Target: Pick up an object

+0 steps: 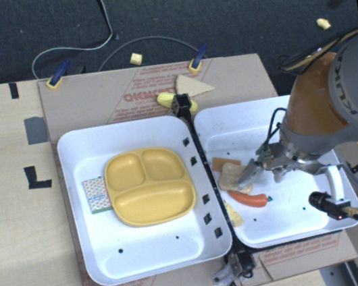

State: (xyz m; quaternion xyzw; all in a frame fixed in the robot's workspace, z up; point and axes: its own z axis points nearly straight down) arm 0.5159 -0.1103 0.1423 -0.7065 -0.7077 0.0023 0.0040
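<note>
A wooden desk seen from above carries a sheet of brown cardboard, and on it two shallow white bins sit side by side, touching along a black clipped seam.

The left bin holds a yellow divided plate with three compartments, lying flat near the middle. A small patterned card lies just beside the plate's left edge.

The right bin holds a small cluster of things near its left wall: a brown block, a pale crumpled piece touching it below, and a red, pepper-like toy with a green tip lying lower.

A grey arm with an orange band reaches in from the right. Its tool is low over the right bin, pointing left at the pale piece and the brown block. Whether its fingers are spread or pressed together cannot be told.
</note>
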